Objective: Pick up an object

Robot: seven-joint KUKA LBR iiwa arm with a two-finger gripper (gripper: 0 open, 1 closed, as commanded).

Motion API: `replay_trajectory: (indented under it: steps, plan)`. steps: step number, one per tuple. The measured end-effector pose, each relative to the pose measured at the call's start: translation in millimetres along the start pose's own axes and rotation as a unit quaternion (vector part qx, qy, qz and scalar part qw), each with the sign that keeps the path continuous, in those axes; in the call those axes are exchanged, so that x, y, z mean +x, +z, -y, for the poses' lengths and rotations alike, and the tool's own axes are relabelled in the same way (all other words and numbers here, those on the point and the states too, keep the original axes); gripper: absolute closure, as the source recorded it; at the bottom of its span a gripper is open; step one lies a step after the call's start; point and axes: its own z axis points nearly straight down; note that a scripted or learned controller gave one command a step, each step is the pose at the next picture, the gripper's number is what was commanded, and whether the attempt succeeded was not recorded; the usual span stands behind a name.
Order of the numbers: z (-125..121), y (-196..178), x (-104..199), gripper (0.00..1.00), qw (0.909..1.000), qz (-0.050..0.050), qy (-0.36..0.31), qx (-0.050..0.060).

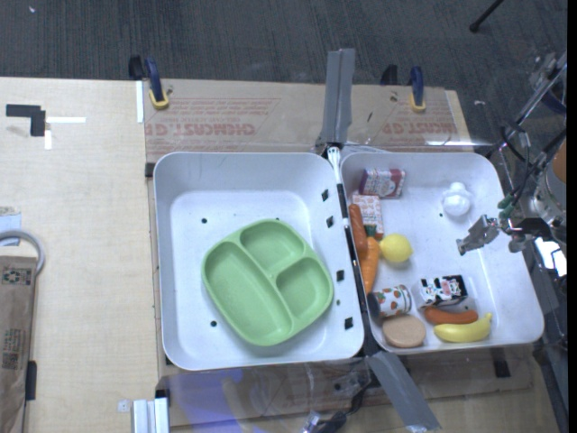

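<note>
**Hand poised at the right bin, nothing gripped yet**

Nearest the camera, along the front wall of the right bin (505,174), lie a banana (463,330), a red sausage-like piece (449,315) just behind it, a round tan cookie or bun (404,333) and a small printed cup (391,300). A black-and-white carton (443,289) sits just behind the sausage. Further back are a lemon (395,248), a carrot (370,262) and another orange-red piece against the left wall, a red-labelled packet (382,182) at the far left corner, and a small white ball-like item (456,202) toward the far right.

The left bin (180,242) holds a green divided plate (267,282), tilted diagonally across its floor. Both bins rest on the pale wooden worktop (72,206).

The hand (478,234) reaches in over the right bin's right side, above bare floor between the white item and the carton. It carries nothing, but whether it is spread or closed cannot be told at this size.

My reading is that this is the approach step: no object chosen by contact yet. Next it needs to settle on one item, probably the nearby white item or carton, line up above it, and descend with room around the target.
</note>
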Motion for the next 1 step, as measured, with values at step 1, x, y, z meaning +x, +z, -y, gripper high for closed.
replay_trajectory:
  steps: [1]
  plan:
    - [21.4,91.9,56.4,0.0,0.9952,0.004,-0.098,-0.009]
